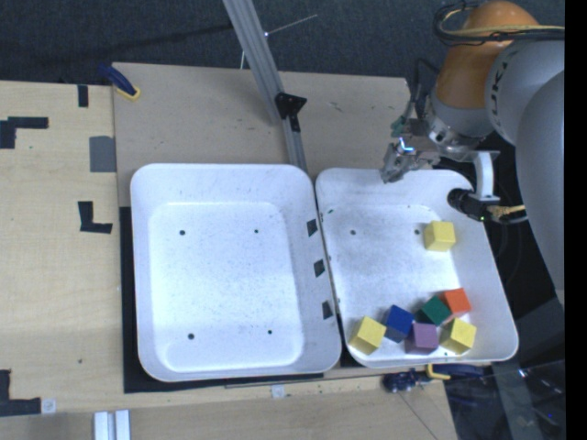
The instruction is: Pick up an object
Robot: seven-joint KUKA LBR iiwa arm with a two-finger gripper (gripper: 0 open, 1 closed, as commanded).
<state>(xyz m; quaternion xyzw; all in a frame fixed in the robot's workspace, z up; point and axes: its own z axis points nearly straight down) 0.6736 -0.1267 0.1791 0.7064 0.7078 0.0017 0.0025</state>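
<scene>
Your bench is a pale wooden top carrying 2 shallow white bins side by side. The left bin has nothing but a few dark dots on its floor. In the right bin, 1 yellow cube sits alone toward the right wall, and a cluster lies at the near edge: yellow block, blue block, purple block, green block, orange block and another yellow one. The gripper hovers over that bin's far rim, well apart from every cube; you cannot tell how it is set.
</scene>
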